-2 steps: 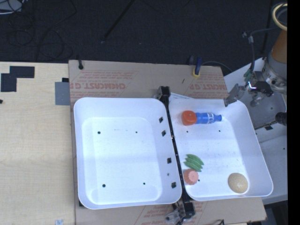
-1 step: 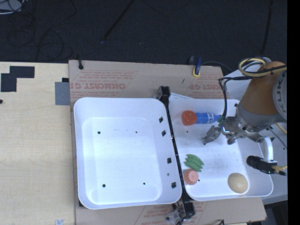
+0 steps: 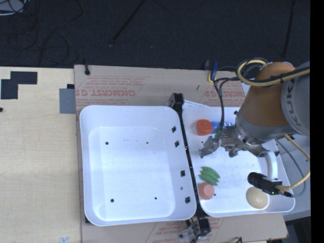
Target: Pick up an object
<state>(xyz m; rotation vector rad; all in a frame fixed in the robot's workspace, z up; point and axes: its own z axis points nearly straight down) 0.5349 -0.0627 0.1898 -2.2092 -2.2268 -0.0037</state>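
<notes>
my gripper [image 3: 208,149] low in right bin [image 3: 238,209], finger spread unreadable | green leaf-shaped piece [image 3: 209,174] just below it; orange cylinder [image 3: 204,127] just above | positioned between, likely choosing target

A single fixed camera looks down on the bench [image 3: 35,151] from above at a slant, far enough off to take in both white bins whole. The left bin [image 3: 131,214] fills the middle of the frame and the right bin [image 3: 238,209] sits at the lower right. The dark floor [image 3: 152,24] with loose cables crosses the top of the frame, so the view faces toward the far side. The arm [image 3: 268,100] enters from the right edge.
</notes>
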